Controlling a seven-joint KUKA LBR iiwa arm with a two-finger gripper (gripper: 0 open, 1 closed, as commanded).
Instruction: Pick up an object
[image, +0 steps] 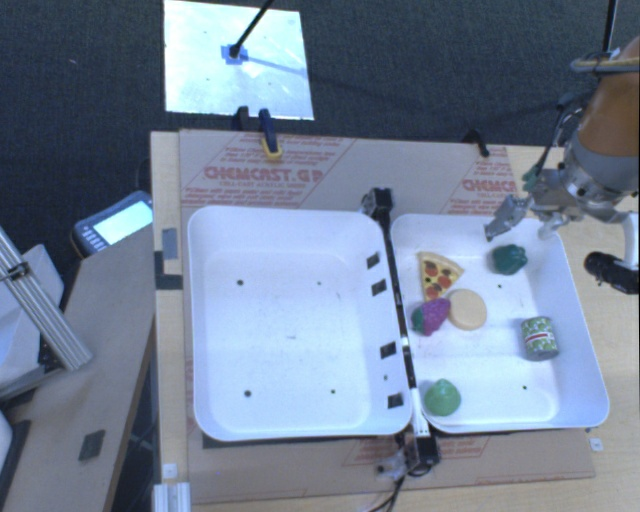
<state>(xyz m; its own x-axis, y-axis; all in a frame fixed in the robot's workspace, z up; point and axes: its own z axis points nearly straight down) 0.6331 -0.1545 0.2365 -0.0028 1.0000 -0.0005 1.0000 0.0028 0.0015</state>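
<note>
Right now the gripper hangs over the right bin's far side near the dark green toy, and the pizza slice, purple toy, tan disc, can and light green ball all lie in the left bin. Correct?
Not quite. The camera view shows the pizza slice, purple toy, tan disc, can and light green ball in the right bin, not the left bin. The gripper does hang near the dark green toy.

The flat brown cardboard sheet under the two bins carries red printed lettering reading "CHEMCAST GP" at about eleven o'clock of the view. The same red word, "CHEMCAST", begins again toward one o'clock, cut short by the arm. The small can's label is too blurred to read.
</note>
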